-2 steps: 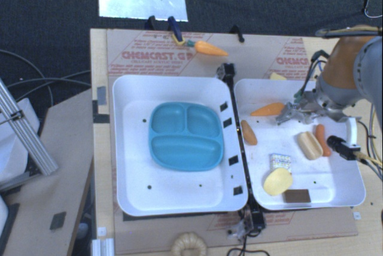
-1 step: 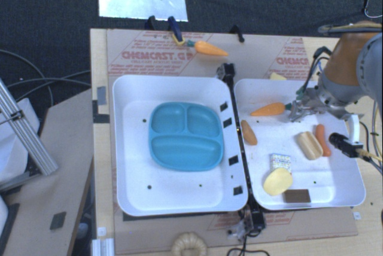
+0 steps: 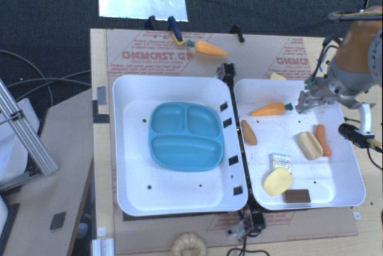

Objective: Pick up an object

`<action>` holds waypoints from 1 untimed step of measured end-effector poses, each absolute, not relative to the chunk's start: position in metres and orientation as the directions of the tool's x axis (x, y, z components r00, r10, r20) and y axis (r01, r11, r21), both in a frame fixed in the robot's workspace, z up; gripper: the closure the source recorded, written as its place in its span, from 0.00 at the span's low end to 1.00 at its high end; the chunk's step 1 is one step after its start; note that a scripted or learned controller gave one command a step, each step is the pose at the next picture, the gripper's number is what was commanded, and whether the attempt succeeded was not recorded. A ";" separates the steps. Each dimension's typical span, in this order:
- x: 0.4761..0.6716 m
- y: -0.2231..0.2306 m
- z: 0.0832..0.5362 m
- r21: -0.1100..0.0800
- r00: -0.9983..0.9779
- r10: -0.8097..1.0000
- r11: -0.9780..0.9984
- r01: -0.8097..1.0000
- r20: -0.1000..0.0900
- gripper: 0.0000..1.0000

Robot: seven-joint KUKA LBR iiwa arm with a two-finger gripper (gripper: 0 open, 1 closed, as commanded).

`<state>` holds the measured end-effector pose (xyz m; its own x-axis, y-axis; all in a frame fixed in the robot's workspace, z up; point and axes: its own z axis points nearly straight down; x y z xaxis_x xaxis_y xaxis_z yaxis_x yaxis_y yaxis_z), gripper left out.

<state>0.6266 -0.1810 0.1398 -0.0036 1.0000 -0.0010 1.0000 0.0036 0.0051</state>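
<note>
Item: grey two-finger gripper [image 3: 303, 103] — whether spread or closed could not be told — hovered just beside the orange plastic carrot [image 3: 268, 109] lying in the right white bin [image 3: 350, 189]. Risk, as judged: the tapered, smooth toy might roll aside — a miss.

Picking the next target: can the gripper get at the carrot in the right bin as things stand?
Probably yes. The gripper hangs just right of the carrot, which lies apart from the other items with bare bin floor around it.
</note>
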 end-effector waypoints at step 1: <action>0.620 -0.188 0.195 0.007 -0.001 1.000 0.001 1.000 -0.002 1.00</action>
